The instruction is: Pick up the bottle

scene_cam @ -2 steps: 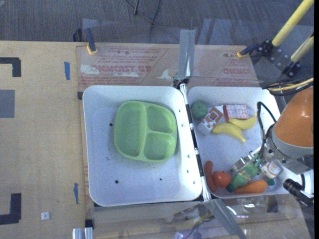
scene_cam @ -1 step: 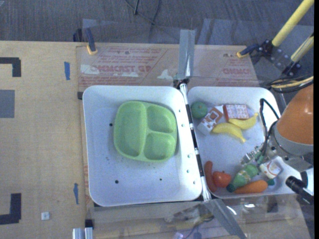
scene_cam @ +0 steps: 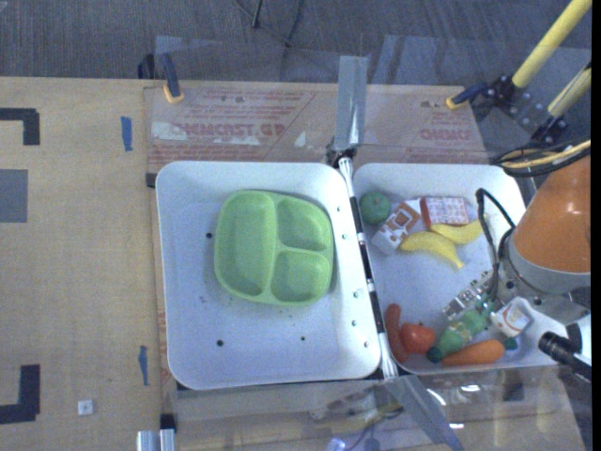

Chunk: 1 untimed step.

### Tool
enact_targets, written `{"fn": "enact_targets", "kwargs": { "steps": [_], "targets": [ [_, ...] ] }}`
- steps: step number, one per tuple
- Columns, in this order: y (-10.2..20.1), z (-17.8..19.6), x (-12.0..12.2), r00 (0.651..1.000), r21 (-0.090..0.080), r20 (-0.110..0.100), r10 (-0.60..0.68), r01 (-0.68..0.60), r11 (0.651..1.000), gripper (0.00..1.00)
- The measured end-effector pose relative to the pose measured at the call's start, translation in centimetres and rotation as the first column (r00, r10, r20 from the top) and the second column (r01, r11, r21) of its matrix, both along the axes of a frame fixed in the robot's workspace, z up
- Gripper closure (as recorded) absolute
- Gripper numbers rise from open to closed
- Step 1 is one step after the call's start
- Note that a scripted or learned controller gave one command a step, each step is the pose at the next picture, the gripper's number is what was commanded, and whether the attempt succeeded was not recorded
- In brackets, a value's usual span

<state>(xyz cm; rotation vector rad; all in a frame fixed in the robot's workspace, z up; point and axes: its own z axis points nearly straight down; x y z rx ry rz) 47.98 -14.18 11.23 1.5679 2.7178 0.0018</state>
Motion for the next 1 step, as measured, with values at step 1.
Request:
{"fn": "enact_targets", "kwargs": {
  "steps": [1],
  "targets": [
    [0.0,0.0,0.0,1.0,0.0,0.0,0.0,0.0,1.0,0.0]
  ]
}}
